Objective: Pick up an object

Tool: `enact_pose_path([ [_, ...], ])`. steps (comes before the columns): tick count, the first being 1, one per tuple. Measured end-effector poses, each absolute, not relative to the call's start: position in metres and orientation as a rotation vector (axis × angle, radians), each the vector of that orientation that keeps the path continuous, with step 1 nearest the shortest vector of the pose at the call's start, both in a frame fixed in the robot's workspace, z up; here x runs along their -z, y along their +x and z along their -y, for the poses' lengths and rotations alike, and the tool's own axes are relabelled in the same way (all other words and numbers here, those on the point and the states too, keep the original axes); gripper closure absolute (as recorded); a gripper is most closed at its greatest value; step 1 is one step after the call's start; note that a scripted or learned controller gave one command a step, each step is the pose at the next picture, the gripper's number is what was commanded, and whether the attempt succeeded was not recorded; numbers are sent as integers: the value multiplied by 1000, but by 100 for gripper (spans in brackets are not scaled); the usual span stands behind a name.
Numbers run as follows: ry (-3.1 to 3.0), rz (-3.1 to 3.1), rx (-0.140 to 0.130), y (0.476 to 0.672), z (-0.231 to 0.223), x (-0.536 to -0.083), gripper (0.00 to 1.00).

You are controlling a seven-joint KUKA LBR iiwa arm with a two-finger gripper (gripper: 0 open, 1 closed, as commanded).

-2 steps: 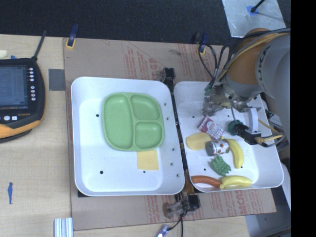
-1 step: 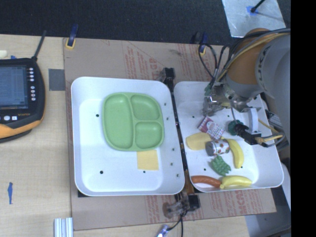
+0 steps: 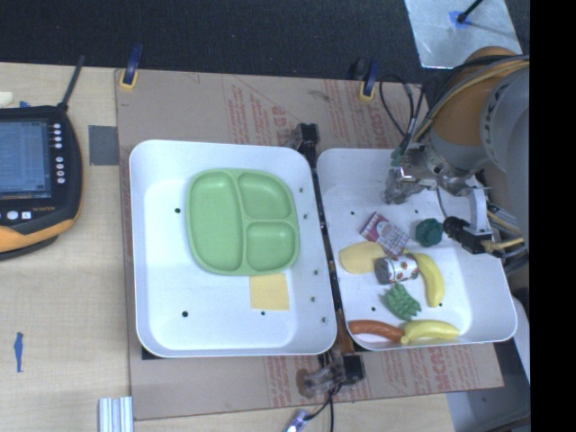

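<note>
End effector (image 3: 402, 183): hovering at the right bin's (image 3: 346, 174) twelve o'clock; grip state impossible to tell.
Toy food: lying clustered toward six o'clock, offering targets — banana (image 3: 434, 279), small can (image 3: 397, 269).

Tool (image 3: 402, 187) low, arm from right

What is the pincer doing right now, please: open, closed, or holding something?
Pincer: cannot be told whether open or closed; nothing visible in it. It hangs over the right bin's far end, apart from the toy food.
</note>
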State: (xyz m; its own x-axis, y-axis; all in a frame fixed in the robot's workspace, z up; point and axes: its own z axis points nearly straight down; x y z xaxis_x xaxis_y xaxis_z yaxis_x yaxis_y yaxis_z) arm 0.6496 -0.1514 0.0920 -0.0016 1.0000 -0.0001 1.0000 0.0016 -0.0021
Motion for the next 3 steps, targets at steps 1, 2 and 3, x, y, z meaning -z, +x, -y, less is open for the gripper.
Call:
enact_pose_path([
  [1,-2221,2225,0,657,203,-229,0],
  [2,-2213,2224,-7,611,205,-136,0],
  [3,-2213,2224,-7,617,212,-96,0],
])
